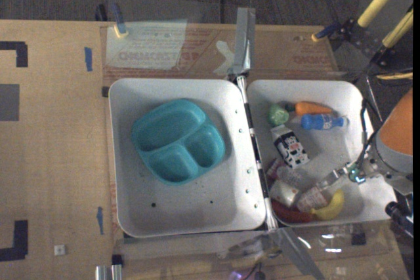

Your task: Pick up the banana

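A yellow banana (331, 205), curved and lying on its side, rests in the right-hand white bin (351, 94) near that bin's front right corner, its inner end touching a cluster of other small items beside it.

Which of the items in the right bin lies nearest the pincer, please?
The banana, yellow and curved, at the bin's near edge just below the pincer; the blue bottle and carrot lie farther up.

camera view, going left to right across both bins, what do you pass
teal divided plate → green ball → black and white milk carton → blue bottle → banana → hand
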`<state>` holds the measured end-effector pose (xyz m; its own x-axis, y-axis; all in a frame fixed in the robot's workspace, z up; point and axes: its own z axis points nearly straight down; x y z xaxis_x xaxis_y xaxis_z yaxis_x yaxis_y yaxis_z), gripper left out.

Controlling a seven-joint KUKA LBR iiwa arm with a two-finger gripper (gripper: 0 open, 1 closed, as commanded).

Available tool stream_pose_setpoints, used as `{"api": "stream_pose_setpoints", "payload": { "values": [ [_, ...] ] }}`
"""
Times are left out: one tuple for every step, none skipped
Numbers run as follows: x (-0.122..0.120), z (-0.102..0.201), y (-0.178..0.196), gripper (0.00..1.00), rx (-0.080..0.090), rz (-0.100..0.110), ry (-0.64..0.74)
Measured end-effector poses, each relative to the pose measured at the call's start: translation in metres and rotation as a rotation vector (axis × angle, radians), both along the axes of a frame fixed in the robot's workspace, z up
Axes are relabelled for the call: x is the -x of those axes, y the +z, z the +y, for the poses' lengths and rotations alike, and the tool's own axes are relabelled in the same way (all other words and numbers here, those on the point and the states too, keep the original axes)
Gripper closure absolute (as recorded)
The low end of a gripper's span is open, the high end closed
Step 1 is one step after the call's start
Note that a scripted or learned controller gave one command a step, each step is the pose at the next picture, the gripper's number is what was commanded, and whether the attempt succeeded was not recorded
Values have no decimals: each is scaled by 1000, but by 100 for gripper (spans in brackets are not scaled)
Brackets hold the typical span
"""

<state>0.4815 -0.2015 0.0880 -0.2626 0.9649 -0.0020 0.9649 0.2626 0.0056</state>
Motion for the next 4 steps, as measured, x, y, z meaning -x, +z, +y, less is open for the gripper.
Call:
{"api": "stream_pose_setpoints", "payload": {
  "values": [
    [-2, -5, 12, 100, 9, -11, -6],
    [-2, -5, 12, 0, 9, -11, -6],
    [-7, -10, 2, 0, -20, -4, -457],
    [0, 3, 0, 0, 1, -4, -370]
  ]
}}
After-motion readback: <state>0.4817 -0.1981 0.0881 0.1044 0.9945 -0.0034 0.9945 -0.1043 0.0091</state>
